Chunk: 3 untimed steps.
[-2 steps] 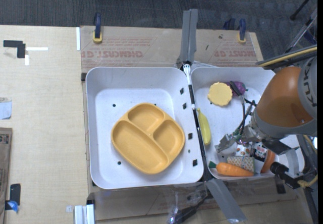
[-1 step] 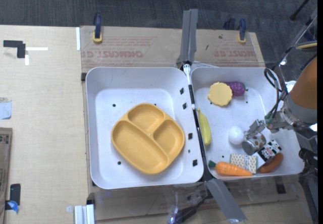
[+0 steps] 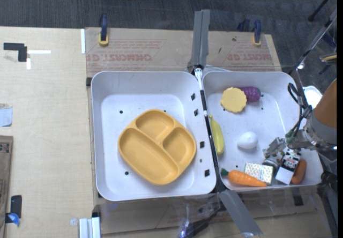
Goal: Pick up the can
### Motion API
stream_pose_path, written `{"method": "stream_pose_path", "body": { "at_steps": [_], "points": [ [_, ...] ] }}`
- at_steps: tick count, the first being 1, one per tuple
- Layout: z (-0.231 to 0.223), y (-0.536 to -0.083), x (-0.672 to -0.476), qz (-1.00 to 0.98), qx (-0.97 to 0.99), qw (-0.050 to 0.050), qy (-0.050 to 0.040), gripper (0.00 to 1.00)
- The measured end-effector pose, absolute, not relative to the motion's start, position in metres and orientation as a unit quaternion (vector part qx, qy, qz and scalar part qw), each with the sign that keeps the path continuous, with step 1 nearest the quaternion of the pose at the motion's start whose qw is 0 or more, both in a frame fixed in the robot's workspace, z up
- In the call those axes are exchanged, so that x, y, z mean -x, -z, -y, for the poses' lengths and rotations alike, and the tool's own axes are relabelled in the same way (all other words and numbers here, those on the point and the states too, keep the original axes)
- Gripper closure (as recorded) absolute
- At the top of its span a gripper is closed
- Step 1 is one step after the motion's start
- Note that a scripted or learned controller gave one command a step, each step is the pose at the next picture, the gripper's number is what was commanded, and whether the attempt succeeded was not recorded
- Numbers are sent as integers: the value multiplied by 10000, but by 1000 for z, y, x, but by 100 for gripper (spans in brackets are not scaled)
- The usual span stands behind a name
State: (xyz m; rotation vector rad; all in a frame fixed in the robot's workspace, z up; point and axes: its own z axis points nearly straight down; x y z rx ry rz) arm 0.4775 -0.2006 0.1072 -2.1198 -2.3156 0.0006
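Your claw sits low in the right bin, close to its right wall, at the end of the arm that reaches in from the right with its wrist bent down and toward the left. At this size you can't tell whether the claw is open or closed, and nothing shows clearly inside it. The can, with a white, black and red label, is just below the claw in the picture, in the bin's near right corner. Its long axis runs roughly from the near rim toward the far one, with the far end leaning slightly right; you can't tell which end is the top. The corner is crowded: a red sausage is against the can's right side, a patterned box is just to its left, and a carrot lies along the near wall. A white egg lies nearer the middle, where the floor is more open.
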Motion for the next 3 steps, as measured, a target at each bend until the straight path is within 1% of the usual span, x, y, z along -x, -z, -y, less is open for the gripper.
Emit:
{"method": "stream_pose_path", "body": {
  "at_steps": [1,2,3],
  "points": [
    [160,-91,-477,6646,7472,13,-6,0],
    [160,-99,-478,6636,7481,13,-5,100],
    [92,-222,-499,5921,8059,4,-19,100]
  ]
}}
